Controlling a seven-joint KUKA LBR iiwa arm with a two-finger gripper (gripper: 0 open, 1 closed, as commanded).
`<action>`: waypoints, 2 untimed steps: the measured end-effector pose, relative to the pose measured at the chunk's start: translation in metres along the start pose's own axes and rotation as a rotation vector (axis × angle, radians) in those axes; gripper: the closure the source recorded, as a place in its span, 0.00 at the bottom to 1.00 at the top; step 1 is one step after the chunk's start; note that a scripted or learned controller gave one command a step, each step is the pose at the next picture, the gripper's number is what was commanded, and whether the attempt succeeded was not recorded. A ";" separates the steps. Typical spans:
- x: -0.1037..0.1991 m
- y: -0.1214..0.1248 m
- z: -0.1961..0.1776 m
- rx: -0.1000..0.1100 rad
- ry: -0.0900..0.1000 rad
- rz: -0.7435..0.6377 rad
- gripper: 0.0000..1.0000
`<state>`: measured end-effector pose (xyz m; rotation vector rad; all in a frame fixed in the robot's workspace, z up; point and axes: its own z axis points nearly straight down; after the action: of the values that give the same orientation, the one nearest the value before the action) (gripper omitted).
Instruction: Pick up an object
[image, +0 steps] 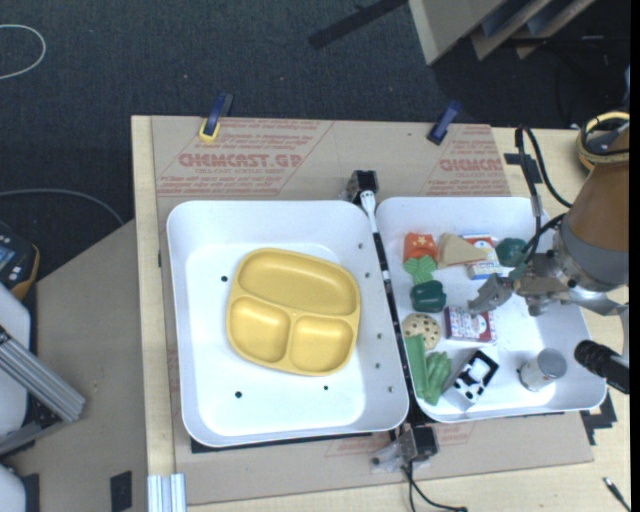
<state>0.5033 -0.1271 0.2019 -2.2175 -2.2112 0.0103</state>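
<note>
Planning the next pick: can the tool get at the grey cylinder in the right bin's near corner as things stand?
Probably yes. The grey cylinder stands apart from the other items on bare bin floor, nothing lies on it, and the tool hovers over the same right bin. The nearby bin wall may crowd one side.

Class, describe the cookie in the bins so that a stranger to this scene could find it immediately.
Start at the right bin, the one crowded with small items. Along its left wall, the cookie lies below a dark green block and above the long green vegetables. It alone is round, pale tan and dotted with dark specks.
</note>
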 end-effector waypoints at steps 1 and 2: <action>0.000 0.003 -0.005 -0.011 -0.002 -0.003 0.00; 0.002 0.011 0.043 -0.004 0.000 -0.003 0.00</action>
<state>0.5141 -0.1254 0.1586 -2.2162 -2.2164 0.0050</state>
